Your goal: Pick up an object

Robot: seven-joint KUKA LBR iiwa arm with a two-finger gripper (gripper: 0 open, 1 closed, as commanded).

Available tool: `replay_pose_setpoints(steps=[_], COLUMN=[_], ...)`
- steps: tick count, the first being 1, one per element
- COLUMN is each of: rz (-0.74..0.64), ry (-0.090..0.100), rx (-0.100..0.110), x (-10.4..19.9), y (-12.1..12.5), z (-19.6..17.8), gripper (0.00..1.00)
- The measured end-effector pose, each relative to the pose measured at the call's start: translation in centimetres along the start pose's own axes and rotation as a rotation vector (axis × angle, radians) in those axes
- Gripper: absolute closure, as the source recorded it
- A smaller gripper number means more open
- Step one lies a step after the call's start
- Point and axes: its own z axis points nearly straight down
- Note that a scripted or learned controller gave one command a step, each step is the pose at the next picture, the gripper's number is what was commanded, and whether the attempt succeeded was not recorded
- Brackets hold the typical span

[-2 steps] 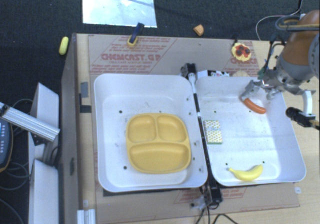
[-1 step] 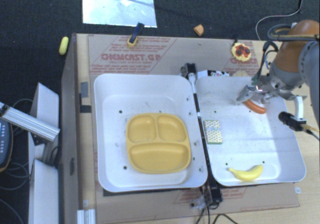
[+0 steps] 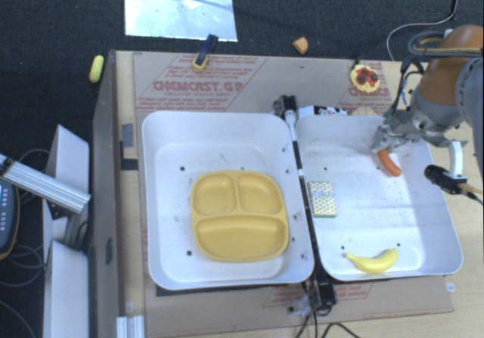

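Camera view has the arm reaching in from the right, and the end effector (image 3: pixel 386 144) is low over the far right part of the right bin (image 3: pixel 423 257), sitting right at the upper end of an orange carrot (image 3: pixel 390 163) that lies on the bin floor. Whether it is spread or closed I cannot tell, because the wrist covers it. Nearer, a banana (image 3: pixel 373 260) lies by the front rim, a green sponge (image 3: pixel 323 199) rests beside the divider, and the left bin (image 3: pixel 162 178) carries a yellow divided plate (image 3: pixel 239 215).
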Motion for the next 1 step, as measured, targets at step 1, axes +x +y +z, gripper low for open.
replay_pose_setpoints(steps=[1], rz=[0.001], ry=[0.004], rx=[0.002], x=[7.96], y=[-0.79], z=[-4.11], gripper=[1.00])
